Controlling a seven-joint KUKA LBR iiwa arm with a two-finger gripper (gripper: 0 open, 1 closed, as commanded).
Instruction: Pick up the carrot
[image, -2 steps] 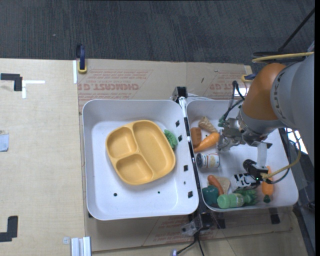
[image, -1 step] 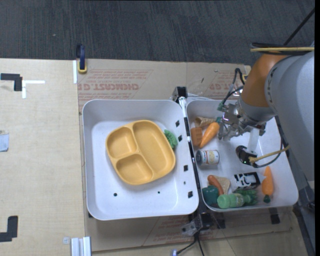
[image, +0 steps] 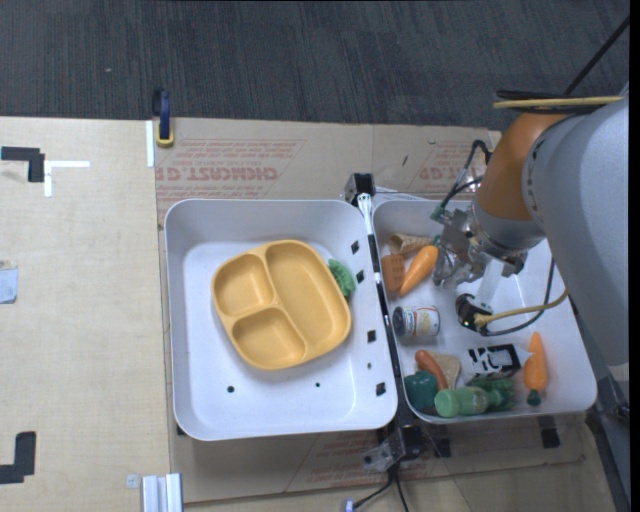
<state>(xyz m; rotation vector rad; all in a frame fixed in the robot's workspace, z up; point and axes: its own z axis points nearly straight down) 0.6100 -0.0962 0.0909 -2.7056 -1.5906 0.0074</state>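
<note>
Looking down, we see the carrot (image: 419, 268) lying in the right bin (image: 566, 392), near its left wall. The gripper (image: 458, 262) sits just beside the carrot's right end. We cannot tell if it is open or closed.

Robot lab: cardboard-lined bench (image: 80, 380), two white bins (image: 190, 400), cables (image: 520, 315), toy food.

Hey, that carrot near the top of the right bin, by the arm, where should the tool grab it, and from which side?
Probably mid-body, from above. The carrot lies tilted, its thick end lower left against an orange block and its narrow tip pointing up right toward the tool. Closing across its width, not along it, suits the tapered shape. The middle looks freest; the can sits apart below.
</note>
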